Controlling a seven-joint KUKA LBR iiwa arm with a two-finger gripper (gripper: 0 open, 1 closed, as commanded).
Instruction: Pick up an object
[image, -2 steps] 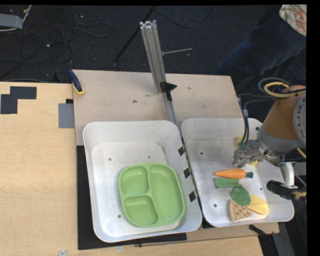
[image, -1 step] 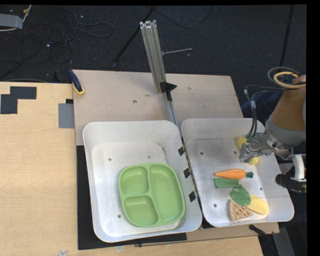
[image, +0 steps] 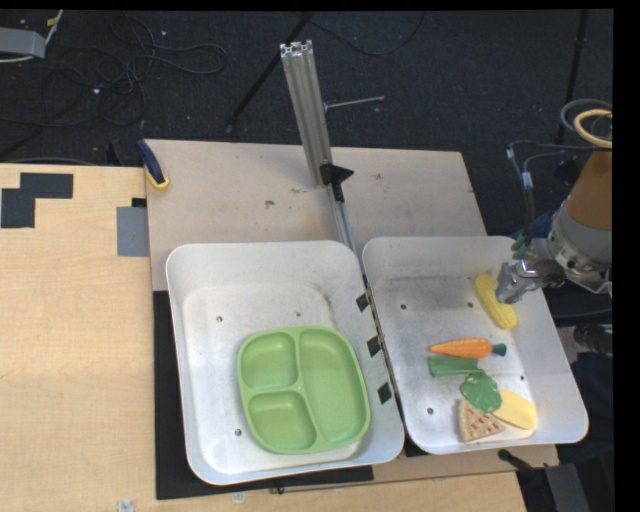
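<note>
Hovering: end effector | just beside yellow banana | right bin

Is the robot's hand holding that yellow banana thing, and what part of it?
It cannot be told: the gripper sits at the yellow toy's upper end, but a hold isn't visible.

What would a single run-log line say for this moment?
gripper: over right bin, at yellow banana-like toy | lift: not yet | green tray: left bin
</note>
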